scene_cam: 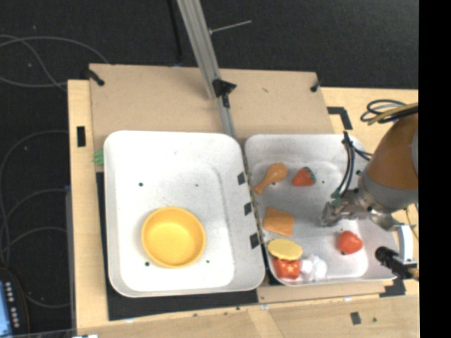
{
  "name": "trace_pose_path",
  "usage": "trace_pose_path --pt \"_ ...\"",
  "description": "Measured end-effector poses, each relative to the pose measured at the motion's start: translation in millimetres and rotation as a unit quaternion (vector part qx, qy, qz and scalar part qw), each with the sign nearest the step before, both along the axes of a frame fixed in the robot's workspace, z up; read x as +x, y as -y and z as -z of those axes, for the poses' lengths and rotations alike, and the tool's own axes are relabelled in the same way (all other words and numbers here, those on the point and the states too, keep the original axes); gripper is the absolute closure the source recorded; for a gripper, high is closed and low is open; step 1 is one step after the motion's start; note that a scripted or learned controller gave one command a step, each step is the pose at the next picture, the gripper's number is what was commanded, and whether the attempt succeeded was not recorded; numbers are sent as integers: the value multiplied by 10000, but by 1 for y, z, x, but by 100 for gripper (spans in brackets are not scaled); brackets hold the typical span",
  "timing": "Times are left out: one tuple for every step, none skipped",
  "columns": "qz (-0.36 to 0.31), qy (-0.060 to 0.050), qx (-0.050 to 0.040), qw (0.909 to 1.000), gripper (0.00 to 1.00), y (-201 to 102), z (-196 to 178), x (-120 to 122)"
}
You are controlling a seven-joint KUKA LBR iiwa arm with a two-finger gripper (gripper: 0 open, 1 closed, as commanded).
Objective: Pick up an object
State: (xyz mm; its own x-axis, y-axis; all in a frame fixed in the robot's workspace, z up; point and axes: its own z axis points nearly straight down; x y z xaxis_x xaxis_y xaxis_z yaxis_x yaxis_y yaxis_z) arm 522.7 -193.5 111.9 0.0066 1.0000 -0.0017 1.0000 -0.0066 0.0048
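The right bin holds several toy foods: an orange drumstick, a red strawberry, an orange bread slice, a red tomato and, in the near corner, a yellow disc on a red piece beside a white lump. My gripper hangs low over the right part of this bin, just up-left of the tomato and right of the bread slice. Nothing shows between its tips.
A yellow bowl sits in the near part of the left bin. A slanted metal pole rises from behind the bins. Cables trail at the right by the arm's orange band.
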Motion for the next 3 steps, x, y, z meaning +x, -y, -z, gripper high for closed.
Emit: trace_pose_path --pt "-49 -9 4 10000 100 -5 -46 -4" --pt "-51 15 -5 10000 100 -4 -97 -2" --pt "-72 -14 15 10000 100 -53 -92 10"
